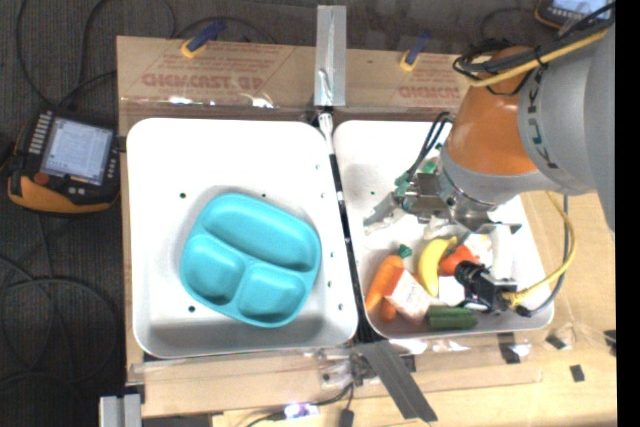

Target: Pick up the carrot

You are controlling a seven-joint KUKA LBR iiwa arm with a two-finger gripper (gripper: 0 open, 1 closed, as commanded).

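Note:
The orange carrot (383,277) with a green top lies in the right bin (365,155), near its front left corner, leaning against a white carton (407,297). My gripper (393,204) hangs over the middle of the right bin, just above and behind the carrot and apart from it. Nothing shows between the gripper and the carrot. The grey arm with its orange band (490,130) covers the right bin's back right part.
A yellow banana (430,263), a red item (460,260) and a dark green vegetable (452,318) crowd the right bin's front beside the carrot. A blue divided plate (250,257) sits in the left bin (160,165). A yellow cable (560,265) loops at the right bin's edge.

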